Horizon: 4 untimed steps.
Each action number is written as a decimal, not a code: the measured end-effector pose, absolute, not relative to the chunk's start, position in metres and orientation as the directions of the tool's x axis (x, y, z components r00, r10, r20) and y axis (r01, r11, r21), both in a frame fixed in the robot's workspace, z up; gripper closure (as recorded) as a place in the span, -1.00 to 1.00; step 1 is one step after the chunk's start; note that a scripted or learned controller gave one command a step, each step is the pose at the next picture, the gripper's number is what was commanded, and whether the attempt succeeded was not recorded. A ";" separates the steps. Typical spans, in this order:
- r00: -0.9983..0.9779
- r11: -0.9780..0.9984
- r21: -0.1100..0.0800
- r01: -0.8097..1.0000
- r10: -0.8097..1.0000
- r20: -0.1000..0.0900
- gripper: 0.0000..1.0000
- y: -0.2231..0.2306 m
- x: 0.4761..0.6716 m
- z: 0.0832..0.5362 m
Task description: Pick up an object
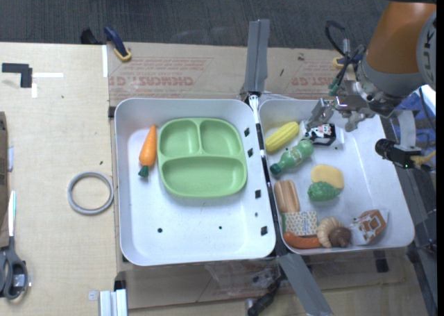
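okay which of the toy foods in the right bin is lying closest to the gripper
The yellow plastic corn cob, lying just left of the gripper at the bin's far end. The green plastic bottle lies a little farther, nearer the camera.

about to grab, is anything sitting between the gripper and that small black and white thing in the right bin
Nothing visible does. The gripper hangs right over the small black and white object, with the corn and green bottle lying off to its left.

Colours in the two white bins

Green tray, orange carrot; yellow corn, green bottle, orange-banded arm.
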State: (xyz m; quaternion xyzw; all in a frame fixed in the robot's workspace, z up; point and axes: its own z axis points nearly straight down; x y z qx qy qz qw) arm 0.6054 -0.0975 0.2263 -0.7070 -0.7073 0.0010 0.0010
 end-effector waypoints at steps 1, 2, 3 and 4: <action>0.027 -0.027 0.022 0.999 1.000 -0.004 -1.00 -0.099 0.640 0.115; 0.059 -0.059 0.009 0.998 0.998 -0.002 -1.00 -0.102 0.651 0.109; -0.012 0.012 0.000 1.000 1.000 -0.001 -1.00 -0.098 0.609 0.092; -0.007 0.007 0.000 1.000 1.000 -0.001 1.00 -0.099 0.609 0.102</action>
